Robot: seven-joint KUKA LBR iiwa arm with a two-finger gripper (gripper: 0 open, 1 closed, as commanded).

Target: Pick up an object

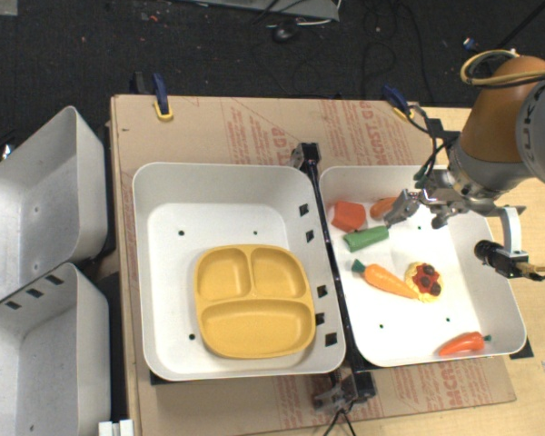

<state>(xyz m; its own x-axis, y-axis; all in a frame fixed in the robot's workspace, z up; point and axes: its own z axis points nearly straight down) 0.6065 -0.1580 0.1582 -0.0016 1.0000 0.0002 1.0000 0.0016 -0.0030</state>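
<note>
The right bin [495,312] holds several toy foods. A red-orange block [349,215] lies at its back left, with a green piece [366,237] just in front of it. Further forward lie a carrot [388,281] and a yellow pizza slice [425,281]. A red pepper [460,343] rests near the front edge. A small orange piece [381,208] sits beside the block, close to the left finger. My gripper [421,210] hovers over the back of this bin, open, with nothing between its fingers.
The left bin [163,243] holds a yellow divided plate [254,301]. A black divider [327,262] runs between the two bins. Two more white bins [36,243] stand off the bench at the left. The arm's wrist [495,143] hangs over the right bin's back right corner.
</note>
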